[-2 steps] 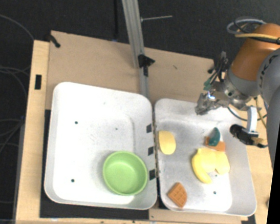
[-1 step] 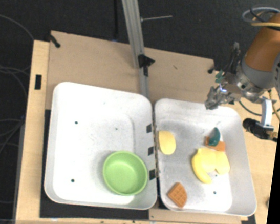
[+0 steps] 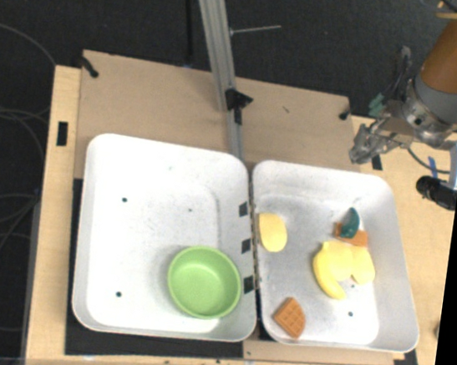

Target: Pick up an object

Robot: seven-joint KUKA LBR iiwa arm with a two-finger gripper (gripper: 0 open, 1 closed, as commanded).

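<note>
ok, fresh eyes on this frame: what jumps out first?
Probably the green bowl, alone near the front right corner of the left bin. Next, the yellow toys in the right bin: a big yellow piece mid-right and a pale yellow one by the divider, plus an orange waffle-like piece in front. The gripper hangs above the bench beyond the right bin's far corner.

Bowl [image 3: 204, 280] in left bin [image 3: 129, 172]; waffle [image 3: 290, 317] in right bin [image 3: 312, 189].
</note>
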